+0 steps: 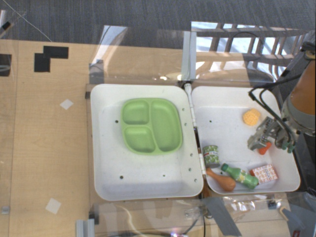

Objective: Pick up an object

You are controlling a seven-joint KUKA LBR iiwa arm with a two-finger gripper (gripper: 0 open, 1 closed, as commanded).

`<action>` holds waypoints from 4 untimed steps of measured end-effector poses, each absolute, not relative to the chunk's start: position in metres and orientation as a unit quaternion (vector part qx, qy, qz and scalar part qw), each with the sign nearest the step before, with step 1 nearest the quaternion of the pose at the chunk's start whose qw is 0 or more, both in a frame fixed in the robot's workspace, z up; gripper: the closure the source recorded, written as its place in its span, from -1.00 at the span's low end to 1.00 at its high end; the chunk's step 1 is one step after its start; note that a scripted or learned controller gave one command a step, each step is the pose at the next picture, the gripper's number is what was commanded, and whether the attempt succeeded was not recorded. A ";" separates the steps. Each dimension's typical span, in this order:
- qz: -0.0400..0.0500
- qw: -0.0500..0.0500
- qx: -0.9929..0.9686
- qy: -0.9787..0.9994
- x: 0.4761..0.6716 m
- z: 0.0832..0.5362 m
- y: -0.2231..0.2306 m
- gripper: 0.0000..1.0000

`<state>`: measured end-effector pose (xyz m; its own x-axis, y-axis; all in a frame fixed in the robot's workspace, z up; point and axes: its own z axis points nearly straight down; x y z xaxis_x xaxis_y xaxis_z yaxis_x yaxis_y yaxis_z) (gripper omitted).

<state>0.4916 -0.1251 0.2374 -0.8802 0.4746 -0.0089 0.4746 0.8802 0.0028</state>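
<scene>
My gripper hangs over the right side of the right bin, reaching in from the right. A small red-orange object lies right at its tip, partly covered by it. A yellow-orange round piece sits further back in the same bin. Along the bin's front lie a green can, a brown-orange drumstick-like piece, a green bottle and a small red-and-white box.
The left bin holds a green divided plate. A ridge between the two bins runs just left of the can. A clear wall stands behind the bins, and black cables loop from the arm over the right bin's back corner.
</scene>
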 end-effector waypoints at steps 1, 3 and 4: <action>-0.001 0.005 -0.025 1.000 0.541 0.239 -0.157 1.00; 0.000 0.003 0.198 0.980 0.489 0.214 -0.165 1.00; 0.000 0.008 0.195 0.981 0.492 0.228 -0.165 1.00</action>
<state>0.4919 -0.1653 0.2275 -0.9239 0.3824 -0.0157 0.3824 0.9240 0.0027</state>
